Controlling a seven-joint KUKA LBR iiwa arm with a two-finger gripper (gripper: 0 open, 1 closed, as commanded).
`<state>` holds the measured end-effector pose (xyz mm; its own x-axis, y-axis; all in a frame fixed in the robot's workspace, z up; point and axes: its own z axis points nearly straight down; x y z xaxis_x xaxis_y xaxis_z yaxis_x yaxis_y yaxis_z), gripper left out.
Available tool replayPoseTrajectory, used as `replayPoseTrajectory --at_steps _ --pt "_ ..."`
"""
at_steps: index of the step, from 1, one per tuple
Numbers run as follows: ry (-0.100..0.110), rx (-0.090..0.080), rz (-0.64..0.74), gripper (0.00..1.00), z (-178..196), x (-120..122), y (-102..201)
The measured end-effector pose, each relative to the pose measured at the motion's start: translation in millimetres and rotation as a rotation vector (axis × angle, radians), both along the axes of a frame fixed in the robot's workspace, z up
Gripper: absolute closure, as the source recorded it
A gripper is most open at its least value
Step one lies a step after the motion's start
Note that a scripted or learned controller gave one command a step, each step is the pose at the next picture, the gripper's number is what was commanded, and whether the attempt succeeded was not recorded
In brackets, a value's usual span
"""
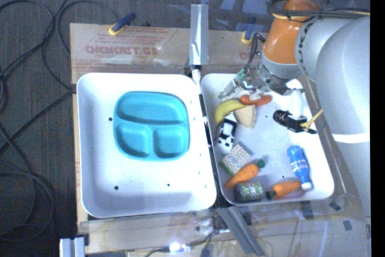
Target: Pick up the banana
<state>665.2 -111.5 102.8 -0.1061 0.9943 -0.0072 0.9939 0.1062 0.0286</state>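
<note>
Grey with an orange band above the wrist, the arm comes in from the right and sets its claw low over the upper part of the right bin. Whether the claw is apart or together cannot be told from this slant.

Just below and left of the claw lies the banana, yellow and curved, on the bin floor near the bin's left wall. A pale wedge touches the banana's right end. A small red-orange piece lies just above that wedge, close under the wrist.

Below the banana stands a black-and-white toy cow, and below that lies a patterned block. Nearer the bin's lower edge are a carrot, a green can and a 2nd carrot. A blue bottle lies toward the lower right corner.

Beside this bin, the left bin holds a blue tray with 3 compartments.
</note>
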Motion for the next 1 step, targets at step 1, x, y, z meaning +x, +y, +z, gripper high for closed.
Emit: replayPoseTrajectory --at_steps 1 --pt "0.0 0.0 0.0 0.0 0.0 0.0 -0.1"
